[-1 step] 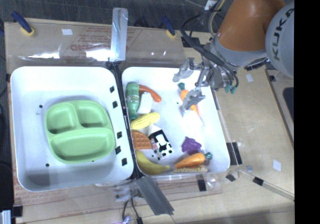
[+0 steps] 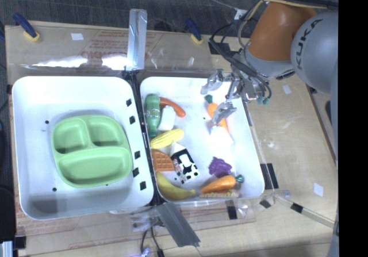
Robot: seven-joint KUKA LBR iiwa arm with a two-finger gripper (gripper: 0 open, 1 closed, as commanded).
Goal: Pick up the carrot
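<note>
The metal two-finger gripper [image 2: 220, 100] hangs spread apart at the right white bin's [image 2: 253, 152] one o'clock corner, straddling a small orange piece. The orange, green-topped carrot [image 2: 220, 183] lies untouched at five o'clock.

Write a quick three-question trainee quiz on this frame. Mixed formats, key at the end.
1. True or false: the pincer is above the left bin.
2. Which lies nearest the carrot? A) green plate B) purple grapes C) green bottle
3. Fill in: the green plate has ___ compartments.

Key: 1 false, it is above the right bin; 2 B; 3 three.
</note>
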